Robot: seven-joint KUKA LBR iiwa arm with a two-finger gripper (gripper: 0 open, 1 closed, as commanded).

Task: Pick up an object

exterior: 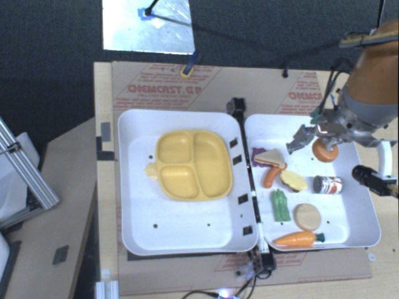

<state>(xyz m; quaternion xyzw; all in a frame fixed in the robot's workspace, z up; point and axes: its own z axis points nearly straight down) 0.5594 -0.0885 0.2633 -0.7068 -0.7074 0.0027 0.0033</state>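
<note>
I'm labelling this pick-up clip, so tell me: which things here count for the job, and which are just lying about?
For the job:
gripper, over the right bin
orange ball, just below the gripper
sandwich
sausage
small can
green pod
round biscuit
carrot

Lying about:
yellow divided plate in the left bin
silver sheet beyond the bench

**Bench and what rests on it**

A light wooden bench carries a printed cardboard sheet. On the sheet two shallow white bins sit touching side by side: the left bin toward nine o'clock, the right bin toward three o'clock. At twelve o'clock, a yellow-and-blue clip lies at the sheet's far edge.
</note>
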